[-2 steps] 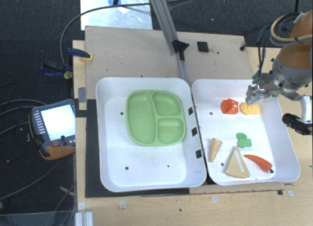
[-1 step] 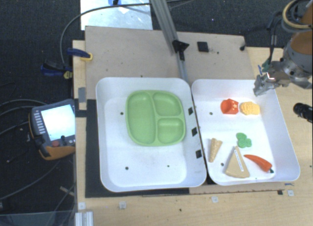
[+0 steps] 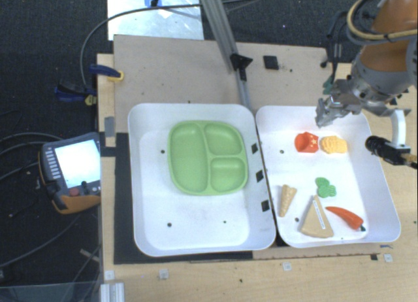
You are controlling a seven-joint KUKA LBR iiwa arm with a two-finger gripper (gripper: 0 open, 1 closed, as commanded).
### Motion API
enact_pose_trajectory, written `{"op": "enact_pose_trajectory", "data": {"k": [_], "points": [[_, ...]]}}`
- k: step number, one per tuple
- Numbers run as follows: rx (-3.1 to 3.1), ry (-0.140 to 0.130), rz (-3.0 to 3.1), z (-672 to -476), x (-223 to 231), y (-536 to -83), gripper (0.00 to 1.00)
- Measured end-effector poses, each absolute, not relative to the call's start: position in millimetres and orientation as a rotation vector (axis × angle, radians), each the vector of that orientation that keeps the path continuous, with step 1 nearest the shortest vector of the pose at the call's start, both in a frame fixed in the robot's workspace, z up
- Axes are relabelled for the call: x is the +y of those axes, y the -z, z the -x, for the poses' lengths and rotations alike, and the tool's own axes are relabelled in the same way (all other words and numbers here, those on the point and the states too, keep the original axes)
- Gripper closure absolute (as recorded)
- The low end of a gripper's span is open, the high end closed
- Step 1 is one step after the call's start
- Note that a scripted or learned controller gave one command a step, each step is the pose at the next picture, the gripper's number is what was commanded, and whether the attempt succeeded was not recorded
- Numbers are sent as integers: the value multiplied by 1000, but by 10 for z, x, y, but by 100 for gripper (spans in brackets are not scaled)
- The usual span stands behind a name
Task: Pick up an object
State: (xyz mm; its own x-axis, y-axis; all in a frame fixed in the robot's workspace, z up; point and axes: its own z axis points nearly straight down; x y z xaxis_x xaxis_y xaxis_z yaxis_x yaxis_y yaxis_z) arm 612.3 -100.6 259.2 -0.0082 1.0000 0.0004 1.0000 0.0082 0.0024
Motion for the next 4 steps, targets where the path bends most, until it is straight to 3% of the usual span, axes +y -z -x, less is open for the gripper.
{"op": "enact_pose_trajectory", "data": {"k": [4], "points": [[2230,-1,-2214,-5844,939,-2214,100]]}}
